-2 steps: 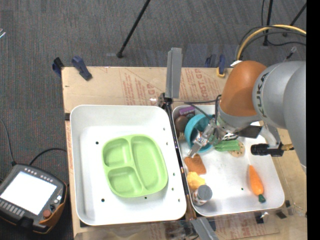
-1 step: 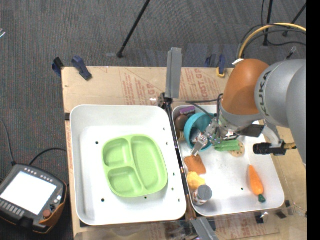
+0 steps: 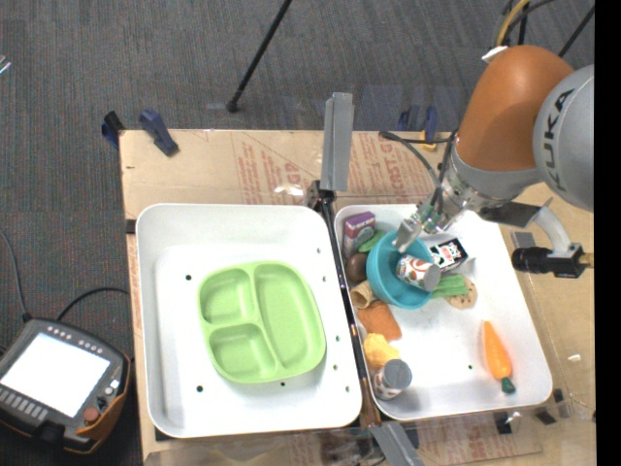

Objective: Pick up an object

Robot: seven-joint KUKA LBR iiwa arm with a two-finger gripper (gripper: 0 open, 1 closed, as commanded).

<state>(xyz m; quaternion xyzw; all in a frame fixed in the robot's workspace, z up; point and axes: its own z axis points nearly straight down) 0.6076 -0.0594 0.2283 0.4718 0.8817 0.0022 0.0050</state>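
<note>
My gripper (image 3: 421, 229) hangs over the back of the right bin (image 3: 529, 333), just above the far rim of a blue bowl (image 3: 388, 278). Its two fingers stand apart with nothing between them. A red and white can (image 3: 417, 272) lies in the bowl, a little below the fingertips. A black and white carton (image 3: 449, 252) sits just right of the gripper. A small purple box (image 3: 358, 225) stands to its left at the bin's back corner.
The right bin also holds an orange carrot (image 3: 496, 350), a cookie (image 3: 465, 295), an orange slab (image 3: 380, 320), a yellow piece (image 3: 375, 348) and a grey can (image 3: 393, 378). A green divided plate (image 3: 262, 320) lies in the left bin (image 3: 160, 260).
</note>
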